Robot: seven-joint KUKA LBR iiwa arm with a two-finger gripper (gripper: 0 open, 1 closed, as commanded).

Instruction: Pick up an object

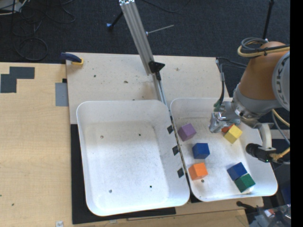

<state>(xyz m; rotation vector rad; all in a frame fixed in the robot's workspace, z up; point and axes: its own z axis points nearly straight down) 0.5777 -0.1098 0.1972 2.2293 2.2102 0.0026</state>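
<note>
The right bin (265, 189) holds several small cubes: purple (187, 131), blue (200, 150), orange (198, 170), a second blue (236, 170), green (245, 181) and yellow (232, 134). A small red piece (226, 129) peeks out beside the yellow cube. My gripper (219, 123) hangs low over the upper middle of this bin, just left of the yellow cube and right of the purple one. The arm's orange band (259, 77) rises behind it. No cube is seen lifted off the bin floor.
The left bin (80, 115) lies beside the right one, with black clips (175, 150) along their shared edge. A slanted aluminium bar (141, 39) reaches down to the bins' back edge. A blue and yellow clamp (72, 58) sits at the bench's far left corner.
</note>
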